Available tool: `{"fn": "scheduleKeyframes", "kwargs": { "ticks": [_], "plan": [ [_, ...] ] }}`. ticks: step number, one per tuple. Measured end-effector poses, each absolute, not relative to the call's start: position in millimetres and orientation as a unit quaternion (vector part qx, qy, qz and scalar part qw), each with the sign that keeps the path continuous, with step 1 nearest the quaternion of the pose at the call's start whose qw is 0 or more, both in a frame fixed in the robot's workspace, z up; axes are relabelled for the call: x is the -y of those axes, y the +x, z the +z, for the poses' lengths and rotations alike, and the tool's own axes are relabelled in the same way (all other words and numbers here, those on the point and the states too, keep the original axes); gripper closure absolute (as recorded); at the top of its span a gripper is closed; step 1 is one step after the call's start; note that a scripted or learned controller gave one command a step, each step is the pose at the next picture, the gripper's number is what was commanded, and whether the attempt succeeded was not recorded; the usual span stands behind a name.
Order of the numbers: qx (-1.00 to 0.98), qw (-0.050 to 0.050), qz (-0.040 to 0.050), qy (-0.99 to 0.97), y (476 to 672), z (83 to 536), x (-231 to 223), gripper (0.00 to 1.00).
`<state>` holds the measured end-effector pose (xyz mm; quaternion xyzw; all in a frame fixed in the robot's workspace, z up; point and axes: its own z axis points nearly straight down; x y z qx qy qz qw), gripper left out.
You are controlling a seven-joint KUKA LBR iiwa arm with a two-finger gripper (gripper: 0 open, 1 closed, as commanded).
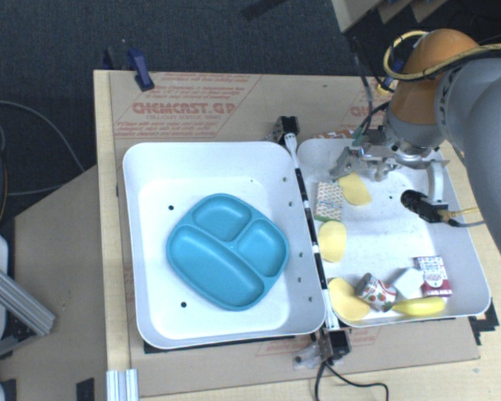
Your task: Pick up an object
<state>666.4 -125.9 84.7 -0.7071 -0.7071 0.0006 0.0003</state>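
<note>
- The grey arm [476,82] reaches over the far edge of one white bin [392,232], the orange band [430,73] sitting just above the wrist.
- The gripper [365,164] hangs low over the far corner of that bin, on the side where it meets the neighbouring bin. From where I stand I cannot tell whether it is spread or closed, or whether anything is in it.
- A rounded yellow piece [356,192] lies on the bin floor just beside the gripper, on its near side. I cannot say whether the two touch.
- A small speckled pad [328,199] lies right next to the yellow piece, against the wall shared with the neighbouring bin.
- A pale yellow lemon shape [332,241] rests further along that same wall, about midway down it.
- A yellow lump [346,301] sits in the near corner by the shared wall, with a small printed can [376,291] touching it.
- A yellow banana [419,307] lies along the near edge, just beside the can.
- A red and white carton [432,276] lies near the banana, toward the outer wall of the bin.
- The neighbouring bin [150,190] carries a blue divided plate [225,251], roughly in its middle and turned at an angle.
- Both bins rest on a bench [192,107] with red print on its top. A blue clip [139,69] sits at the bench's far corner, beyond the bin with the plate.
- A black clamp [287,129] sits at the far end of the seam between the bins.
</note>
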Motion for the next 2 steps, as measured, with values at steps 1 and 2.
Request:
{"fn": "scheduleKeyframes", "kwargs": {
  "ticks": [1, 2],
  "plan": [
    [0.707, -0.001, -0.0001, -0.707, 667.2, 95.4, 125.7, 1.0],
    [0.707, -0.001, 0.0, -0.707, 667.1, 95.3, 125.7, 0.0]
  ]
}}
